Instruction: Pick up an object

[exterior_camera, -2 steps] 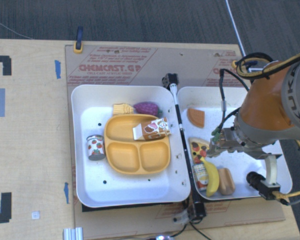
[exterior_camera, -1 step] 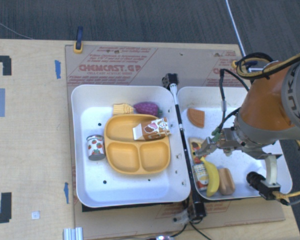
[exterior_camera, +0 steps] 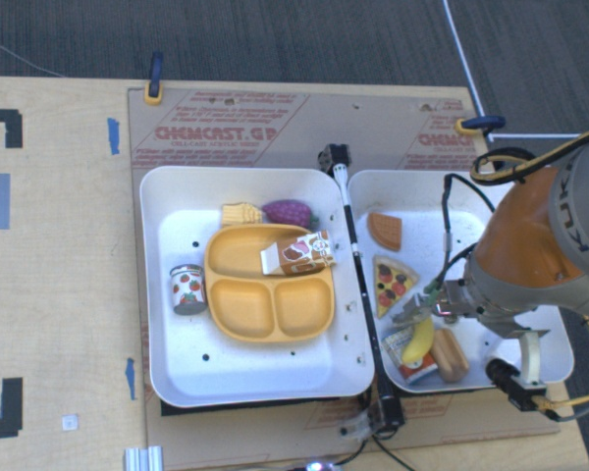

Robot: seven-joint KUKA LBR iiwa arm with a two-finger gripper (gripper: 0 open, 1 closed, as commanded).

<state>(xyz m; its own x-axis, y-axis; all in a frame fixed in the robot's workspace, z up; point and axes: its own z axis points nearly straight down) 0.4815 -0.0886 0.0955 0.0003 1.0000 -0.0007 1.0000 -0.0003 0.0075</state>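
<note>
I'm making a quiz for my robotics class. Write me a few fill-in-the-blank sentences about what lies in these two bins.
1. The yellow divided plate lies in the ___ bin.
2. The small carton rests on the ___.
3. The pizza slice lies in the ___ bin.
4. The purple grapes lie just beyond the plate's ___ edge.

Missing words: left; plate; right; far

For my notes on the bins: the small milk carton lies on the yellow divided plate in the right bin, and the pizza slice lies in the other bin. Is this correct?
Not quite. The camera view shows the milk carton on the yellow divided plate in the left bin, not the right one. The pizza slice lies in the other bin, the right bin.
</note>
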